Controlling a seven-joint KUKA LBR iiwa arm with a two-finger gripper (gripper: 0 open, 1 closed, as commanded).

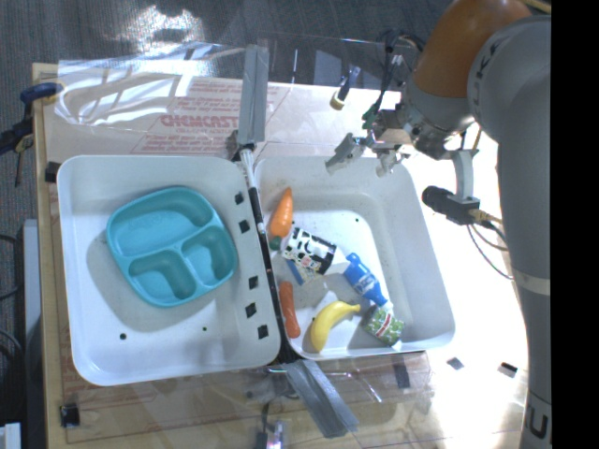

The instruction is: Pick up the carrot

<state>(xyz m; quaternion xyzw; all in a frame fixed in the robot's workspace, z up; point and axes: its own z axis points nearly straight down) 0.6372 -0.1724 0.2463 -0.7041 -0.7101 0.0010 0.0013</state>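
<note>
The carrot [281, 213] is orange and tapered. It lies in the right bin [423, 251] at its far left, close to the divider between the bins, with its tip pointing away from me. My gripper [363, 160] hangs over the far rim of the right bin, up and to the right of the carrot and well apart from it. Its two fingers [339, 158] stand spread, open, with nothing between them.
Also in the right bin: a cow-patterned carton [309, 249] just below the carrot, a blue bottle [365, 281], a green can [386, 325], a banana [329, 322] and a red-orange stick-shaped item [289, 309]. A teal divided plate [171, 244] lies in the left bin [80, 204].
</note>
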